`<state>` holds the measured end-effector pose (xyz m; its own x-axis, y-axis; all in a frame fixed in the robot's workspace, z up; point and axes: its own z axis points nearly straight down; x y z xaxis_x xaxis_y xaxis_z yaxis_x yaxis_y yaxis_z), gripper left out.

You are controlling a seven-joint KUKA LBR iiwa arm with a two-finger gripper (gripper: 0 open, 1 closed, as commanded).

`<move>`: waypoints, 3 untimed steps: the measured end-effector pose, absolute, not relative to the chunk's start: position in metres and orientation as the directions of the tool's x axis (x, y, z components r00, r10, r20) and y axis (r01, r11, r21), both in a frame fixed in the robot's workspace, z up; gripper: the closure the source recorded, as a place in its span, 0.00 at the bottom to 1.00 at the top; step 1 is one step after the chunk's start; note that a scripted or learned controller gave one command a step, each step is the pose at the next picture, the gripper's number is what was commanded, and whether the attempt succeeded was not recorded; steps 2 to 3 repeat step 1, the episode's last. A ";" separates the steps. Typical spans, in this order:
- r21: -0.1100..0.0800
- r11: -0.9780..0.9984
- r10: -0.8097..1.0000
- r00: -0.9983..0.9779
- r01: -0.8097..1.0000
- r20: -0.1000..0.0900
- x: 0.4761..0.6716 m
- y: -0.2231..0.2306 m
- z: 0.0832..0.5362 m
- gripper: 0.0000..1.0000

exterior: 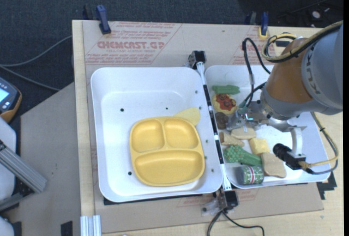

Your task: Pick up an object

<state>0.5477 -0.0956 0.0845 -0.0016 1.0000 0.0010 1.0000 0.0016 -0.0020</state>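
Toy food pieces point(242, 137) lie heaped in the right bin point(313, 145), none lifted yet, while the pincer point(244, 116) hangs low over them beside the pizza slice point(224, 103), whether apart or together I cannot tell, so the pick seems barely begun.

two white bins point(109, 137) sit on a brown board point(82, 93) with red letters. a yellow tray point(166, 151) has three parts. the arm point(305, 79) is grey and orange. a green can point(250, 175) has red on it.
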 end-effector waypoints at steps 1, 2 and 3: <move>0.009 0.009 1.000 -0.009 1.000 0.002 0.541 -0.018 0.191 1.00; 0.009 0.009 1.000 -0.009 1.000 0.002 0.541 -0.018 0.191 1.00; 0.009 0.009 1.000 -0.009 1.000 0.002 0.541 -0.018 0.191 1.00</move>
